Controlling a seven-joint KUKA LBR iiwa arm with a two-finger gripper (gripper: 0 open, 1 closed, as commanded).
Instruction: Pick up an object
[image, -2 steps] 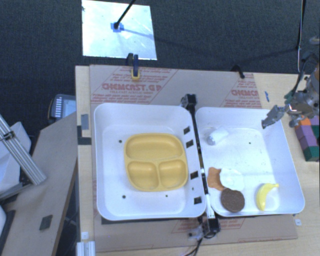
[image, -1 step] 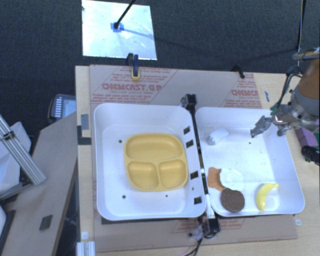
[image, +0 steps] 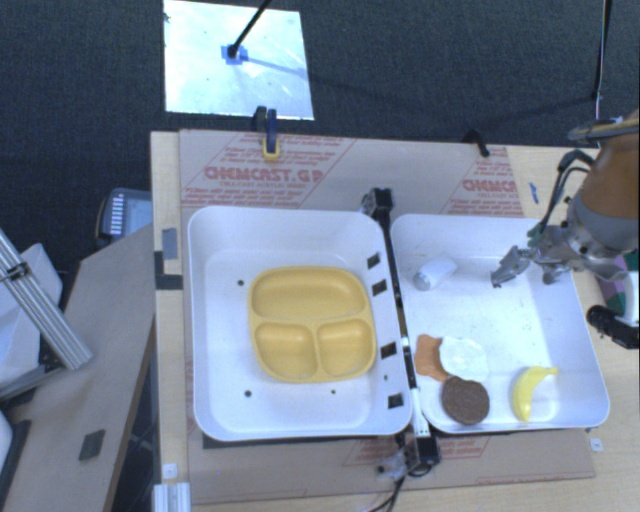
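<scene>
A grey robot arm with an orange band reaches in from the right, its two-finger tool hanging over the far right part of the right-hand white bin, fingers spread apart with nothing between them. One fingertip points left toward a small white cylinder lying near the bin's far left corner, close to the tool but apart from it. Along the bin's near edge, well apart from the tool, sit a yellow banana, a brown round cookie-like disc, a white round piece just beyond the disc, and an orange-tan slice touching the white piece on its left. In the left-hand bin rests a yellow three-compartment tray, roughly centred. Both bins stand side by side on a cardboard sheet printed with red lettering, laid on the counter.
</scene>
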